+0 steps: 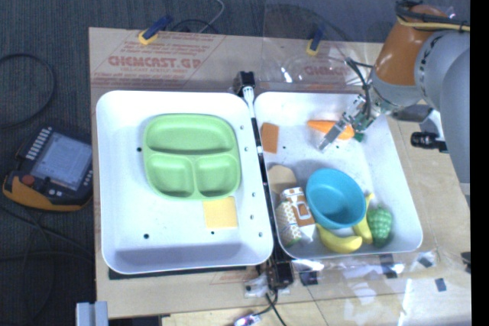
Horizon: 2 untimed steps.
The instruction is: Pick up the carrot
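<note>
The carrot (pixel 322 125) is a small orange wedge lying in the upper part of the right bin (pixel 397 164), pointing left. My gripper (pixel 341 132) comes in from the right and is down right over the carrot's right end, covering part of it. Orange shows on both sides of the gripper tip. The grey arm with its orange band (pixel 401 50) stands above the bin's top right corner.
The right bin also holds an orange square (pixel 270 137), a blue bowl (pixel 334 198), a banana (pixel 341 242), a green fruit (pixel 379 222) and a printed packet (pixel 294 214). In the left bin (pixel 114 187) lie a green divided plate (pixel 191 155) and a yellow square (pixel 221 212).
</note>
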Available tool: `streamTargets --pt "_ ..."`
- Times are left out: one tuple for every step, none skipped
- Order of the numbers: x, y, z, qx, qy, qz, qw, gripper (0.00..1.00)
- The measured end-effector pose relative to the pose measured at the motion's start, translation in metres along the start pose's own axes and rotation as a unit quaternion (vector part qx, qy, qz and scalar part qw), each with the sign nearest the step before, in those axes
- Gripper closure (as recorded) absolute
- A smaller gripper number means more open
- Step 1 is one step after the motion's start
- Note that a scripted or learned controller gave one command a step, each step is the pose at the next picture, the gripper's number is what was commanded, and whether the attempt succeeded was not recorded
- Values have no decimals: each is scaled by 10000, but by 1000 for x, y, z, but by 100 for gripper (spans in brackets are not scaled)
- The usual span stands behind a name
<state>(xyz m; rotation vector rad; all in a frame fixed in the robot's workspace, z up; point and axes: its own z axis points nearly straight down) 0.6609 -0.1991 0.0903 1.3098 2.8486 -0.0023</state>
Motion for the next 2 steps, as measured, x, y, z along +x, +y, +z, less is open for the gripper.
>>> streamTargets --pt "3 11 1 -14 12 2000 9798 0" --pt "1 10 -10 6 -28 1990 9800 100"
